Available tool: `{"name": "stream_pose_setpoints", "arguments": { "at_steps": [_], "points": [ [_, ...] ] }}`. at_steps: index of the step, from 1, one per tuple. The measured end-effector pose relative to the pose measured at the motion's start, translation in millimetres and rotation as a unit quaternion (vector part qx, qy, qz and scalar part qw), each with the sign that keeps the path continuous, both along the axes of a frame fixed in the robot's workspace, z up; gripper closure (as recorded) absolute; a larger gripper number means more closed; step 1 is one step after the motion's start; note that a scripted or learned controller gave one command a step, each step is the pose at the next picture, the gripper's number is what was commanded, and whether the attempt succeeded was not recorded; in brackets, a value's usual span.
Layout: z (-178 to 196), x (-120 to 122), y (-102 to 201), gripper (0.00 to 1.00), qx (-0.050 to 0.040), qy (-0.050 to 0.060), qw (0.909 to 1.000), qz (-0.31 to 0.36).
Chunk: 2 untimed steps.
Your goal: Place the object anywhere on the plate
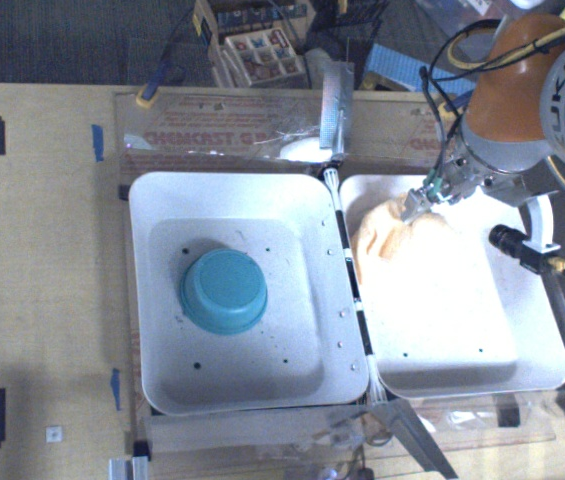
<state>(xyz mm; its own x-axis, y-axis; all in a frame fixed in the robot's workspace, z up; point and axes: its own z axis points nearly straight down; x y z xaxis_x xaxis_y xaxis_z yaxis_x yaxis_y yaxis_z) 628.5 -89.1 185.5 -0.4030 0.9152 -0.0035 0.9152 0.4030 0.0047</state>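
- A pale orange object (390, 233) lies in the right bin (482, 363), at its upper left, just below and left of the jaws.
- The gripper (424, 200) hangs at its upper edge; whether the jaws are spread cannot be told.
- A blue plate (224, 289) sits in the left bin (162, 208), well left of the jaws.

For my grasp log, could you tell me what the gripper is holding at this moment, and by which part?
It cannot be told. The gripper is at the upper right edge of the pale orange object in the right bin, but glare hides any hold.
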Motion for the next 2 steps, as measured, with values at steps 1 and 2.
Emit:
{"name": "stream_pose_setpoints", "arguments": {
  "at_steps": [1,2],
  "points": [
    [40.0,1.1,-0.7,1.0,-0.0002,0.001,1.0,0.0],
    [36.1,3.9,40.4,1.0,0.0,0.002,0.9801,0.199]
  ]
}}
